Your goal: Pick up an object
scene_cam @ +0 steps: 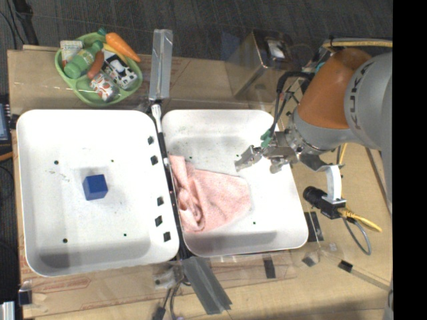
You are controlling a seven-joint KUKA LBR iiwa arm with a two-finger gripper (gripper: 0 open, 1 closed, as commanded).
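Where the arm reaches in from the right, the layout reads as follows.

Gripper: the gripper (248, 159) hangs over the right bin (283, 225), above its upper middle floor; the fingers look empty, and whether they are spread or closed cannot be told from this slant.

Nearest object: a pink cloth (210, 197) lies crumpled in the same bin, below and to the left of the fingertips in the view, close but not touching them.

Cloth's lie: its bulk runs from the bin's left wall toward the middle, with a thicker fold along the left edge and a flatter flap nearest the gripper.

Move it calls for, as a judgement: a short shift down-left and a descent onto the near flap or the thicker fold; soft fabric should pinch easily if the fingers catch a ridge.

Other candidate: a blue cube (95, 186) sits alone in the left bin (40, 245), well apart from the gripper, across the divider (160, 172).

In the way: nothing lies between gripper and cloth; the divider and bin walls matter only for the cube.

Surroundings: a green bowl of toy food (99, 67) rests on the bench beyond the left bin, out of play.
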